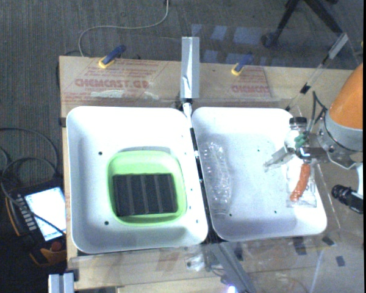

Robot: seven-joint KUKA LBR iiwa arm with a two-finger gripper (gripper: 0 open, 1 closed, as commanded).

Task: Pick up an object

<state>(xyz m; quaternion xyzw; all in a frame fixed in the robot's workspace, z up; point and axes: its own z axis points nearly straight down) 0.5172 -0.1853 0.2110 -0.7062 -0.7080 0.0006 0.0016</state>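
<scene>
Two white bins [85, 133], one green basket [147, 163], one clear bottle [216, 176], one orange bagged item [301, 183].

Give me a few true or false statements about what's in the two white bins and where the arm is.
1. A green plastic tray with dark slots lies in the left white bin. True.
2. The orange carrot-shaped object in a clear bag lies in the left bin. False: it lies in the right white bin, near its right wall.
3. A crumpled clear plastic piece lies along the right bin's left side. True.
4. The gripper hangs over the green tray. False: it is over the right bin.
</scene>
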